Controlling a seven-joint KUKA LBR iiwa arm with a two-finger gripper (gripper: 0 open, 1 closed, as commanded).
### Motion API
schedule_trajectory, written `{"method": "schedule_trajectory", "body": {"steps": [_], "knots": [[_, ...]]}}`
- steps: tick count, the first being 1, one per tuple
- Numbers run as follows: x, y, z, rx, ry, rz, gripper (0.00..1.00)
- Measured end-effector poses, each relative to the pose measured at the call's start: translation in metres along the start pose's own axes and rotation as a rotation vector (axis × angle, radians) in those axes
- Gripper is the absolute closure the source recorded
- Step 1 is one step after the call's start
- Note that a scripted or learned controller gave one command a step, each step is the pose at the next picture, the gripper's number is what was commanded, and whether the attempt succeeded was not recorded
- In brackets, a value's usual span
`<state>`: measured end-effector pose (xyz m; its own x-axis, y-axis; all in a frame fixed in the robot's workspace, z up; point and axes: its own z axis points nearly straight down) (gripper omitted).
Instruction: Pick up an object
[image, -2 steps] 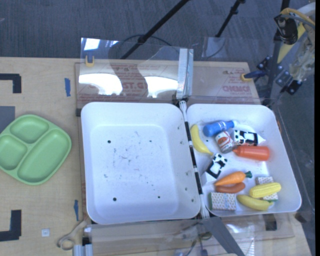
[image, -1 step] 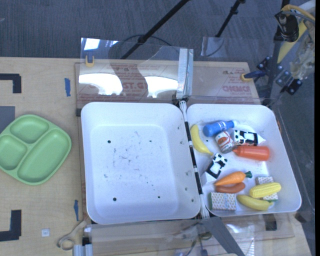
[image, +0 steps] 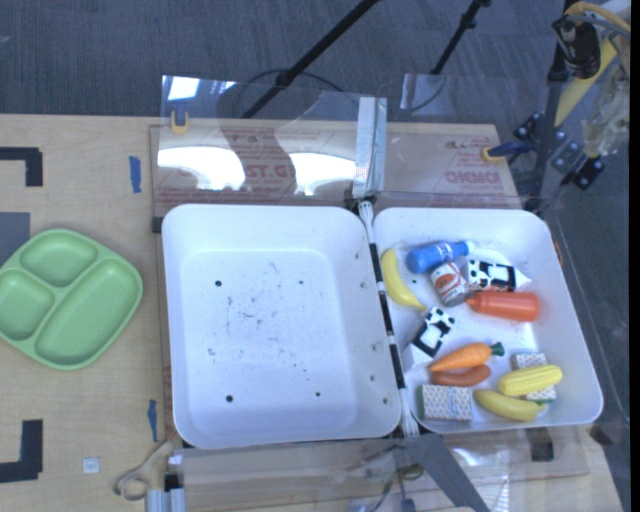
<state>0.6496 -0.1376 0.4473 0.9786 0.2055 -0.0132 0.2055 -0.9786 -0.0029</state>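
The right bin (image: 573, 330) holds several toy items. A yellow banana (image: 399, 282) lies along its left wall. A blue bottle (image: 437, 254) and a small can (image: 452, 284) sit at the back, beside a black-and-white cow (image: 497, 273). An orange-red bottle (image: 505, 305) lies to the right. A black-and-white block (image: 433, 331) sits mid-left. Toward the front lie a carrot (image: 465, 356), a red sausage (image: 459, 378), a corn cob (image: 531, 379), a second banana (image: 507, 404) and a speckled cracker (image: 447, 402).
The left bin (image: 265, 330) stands beside the right one, with a black hinge strip between them. A green divided plate (image: 65, 297) rests on the wooden bench at the far left. Clear plastic panels (image: 270, 135) stand behind the bins. Yellow equipment (image: 585, 60) is at the top right.
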Motion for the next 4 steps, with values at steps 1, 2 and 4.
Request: {"method": "schedule_trajectory", "body": {"steps": [1,2,4], "knots": [[0.001,-0.001,-0.008,0.0,-0.004,-0.003,1.0],[0.002,-0.003,-0.016,0.001,-0.007,-0.005,1.0],[0.004,-0.005,-0.032,0.005,-0.013,-0.011,1.0]]}}
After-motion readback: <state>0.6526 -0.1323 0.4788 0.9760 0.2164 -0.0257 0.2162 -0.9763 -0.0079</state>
